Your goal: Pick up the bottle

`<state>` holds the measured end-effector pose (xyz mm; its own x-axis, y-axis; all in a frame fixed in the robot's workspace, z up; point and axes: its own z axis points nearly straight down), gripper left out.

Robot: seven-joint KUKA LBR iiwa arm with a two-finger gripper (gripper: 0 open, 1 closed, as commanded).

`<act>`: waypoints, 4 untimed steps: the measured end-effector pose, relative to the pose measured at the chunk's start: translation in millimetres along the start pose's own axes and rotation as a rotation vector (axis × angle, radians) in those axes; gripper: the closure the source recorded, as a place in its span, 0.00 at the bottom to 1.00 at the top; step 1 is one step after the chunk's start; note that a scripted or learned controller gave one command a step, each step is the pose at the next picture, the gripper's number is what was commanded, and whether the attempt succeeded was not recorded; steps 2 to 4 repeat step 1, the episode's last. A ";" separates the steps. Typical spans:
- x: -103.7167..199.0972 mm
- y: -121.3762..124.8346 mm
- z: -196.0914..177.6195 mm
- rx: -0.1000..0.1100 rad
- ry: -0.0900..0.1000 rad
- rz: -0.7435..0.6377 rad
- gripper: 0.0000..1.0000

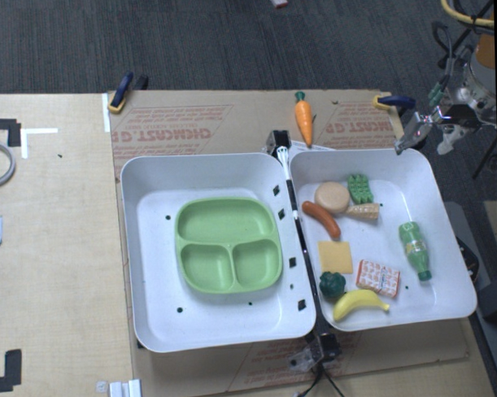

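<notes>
The bottle [414,249] is small, green and clear, and lies on its side in the right bin [447,305] close to the bin's right wall, with its cap toward the near edge. My gripper [426,138] hangs above the far right corner of that bin, well behind the bottle and apart from it. Its fingers [406,138] stand open with nothing between them.
The right bin also holds a sausage [322,218], a bun [332,196], a cheese slice [335,256], broccoli [333,283], a banana [360,305] and a red packet [378,277]. A green divided plate [230,243] lies in the left bin [145,262]. A carrot [303,117] rests behind the bins.
</notes>
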<state>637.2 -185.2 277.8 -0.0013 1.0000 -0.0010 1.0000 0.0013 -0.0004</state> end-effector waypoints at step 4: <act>-0.2 0.5 -9.6 -0.001 -0.002 -0.003 1.00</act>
